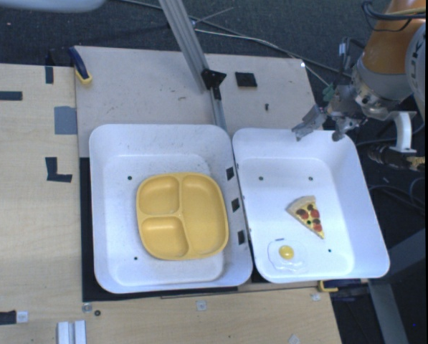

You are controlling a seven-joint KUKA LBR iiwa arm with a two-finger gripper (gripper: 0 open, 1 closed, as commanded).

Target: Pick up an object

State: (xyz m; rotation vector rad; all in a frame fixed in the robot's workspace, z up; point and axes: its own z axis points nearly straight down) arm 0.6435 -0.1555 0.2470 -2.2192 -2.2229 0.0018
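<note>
Over right bin's far edge | fingers [318, 129] apart, bare | pizza slice [306, 214] well below

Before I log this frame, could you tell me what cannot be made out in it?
- Gripper: small and dark above the right bin's far rim in the camera view; nothing visible between the fingers.
- Arm: cut off by the right edge.
- Pizza slice and fried egg: too small to tell the material.
- Yellow plate: hides the left bin's floor beneath.
</note>
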